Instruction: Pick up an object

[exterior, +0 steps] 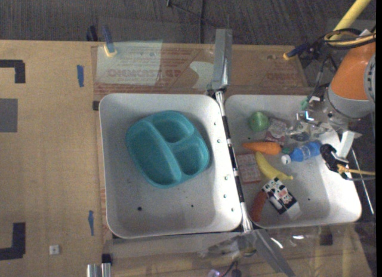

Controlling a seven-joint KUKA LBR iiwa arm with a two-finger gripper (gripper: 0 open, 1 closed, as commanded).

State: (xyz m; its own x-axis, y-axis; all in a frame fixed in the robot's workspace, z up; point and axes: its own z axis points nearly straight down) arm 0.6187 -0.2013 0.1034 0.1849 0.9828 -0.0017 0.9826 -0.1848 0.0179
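Observation:
The right bin (336,205) holds several small items: a green ball (259,120), an orange carrot (262,147), a yellow banana (270,167), a blue bottle (305,151) lying on its side, a black-and-white carton (280,196) and a reddish sausage (258,206). My gripper (300,128) hangs low over the bin's far right part, just above the blue bottle and right of the green ball. A pale crumpled wrapper (277,130) lies beside it. The wrist hides the gripper's tip.
The left bin (119,201) carries a teal divided plate (168,148). A pinkish card (247,168) lies flat by the right bin's left wall. The grey arm with its orange band (352,79) and cables crosses the right bin's far right corner.

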